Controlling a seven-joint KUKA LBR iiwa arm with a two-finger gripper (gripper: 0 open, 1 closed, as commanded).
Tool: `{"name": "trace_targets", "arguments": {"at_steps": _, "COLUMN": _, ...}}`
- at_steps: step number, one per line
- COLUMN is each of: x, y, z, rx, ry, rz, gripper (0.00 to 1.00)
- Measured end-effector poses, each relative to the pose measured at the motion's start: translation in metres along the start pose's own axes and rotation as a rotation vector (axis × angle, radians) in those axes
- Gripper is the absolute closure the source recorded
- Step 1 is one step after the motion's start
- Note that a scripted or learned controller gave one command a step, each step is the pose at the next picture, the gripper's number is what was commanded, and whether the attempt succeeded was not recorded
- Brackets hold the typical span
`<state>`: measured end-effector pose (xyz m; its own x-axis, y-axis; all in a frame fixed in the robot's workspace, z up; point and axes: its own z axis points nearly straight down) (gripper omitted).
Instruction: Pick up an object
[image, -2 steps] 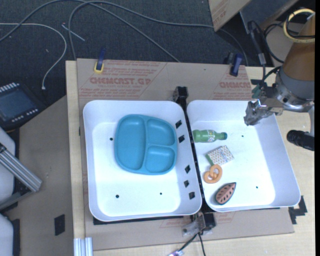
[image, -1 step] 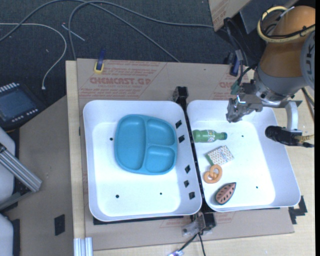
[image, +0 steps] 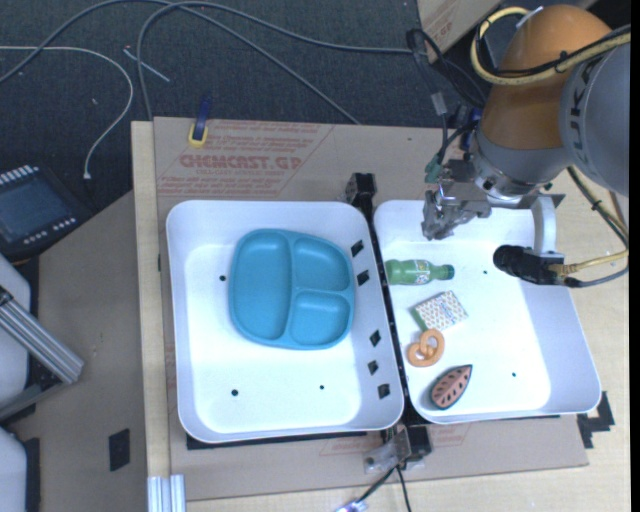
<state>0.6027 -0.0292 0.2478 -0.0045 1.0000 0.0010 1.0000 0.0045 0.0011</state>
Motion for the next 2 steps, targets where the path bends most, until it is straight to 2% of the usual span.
{"name": "trace_targets", "arguments": {"at_steps": 2, "x": 0.117, "y": 0.028, "z": 0.003, "rx": 0.0, "ry": 0.001, "rz": -0.002, "gripper": 1.0}}
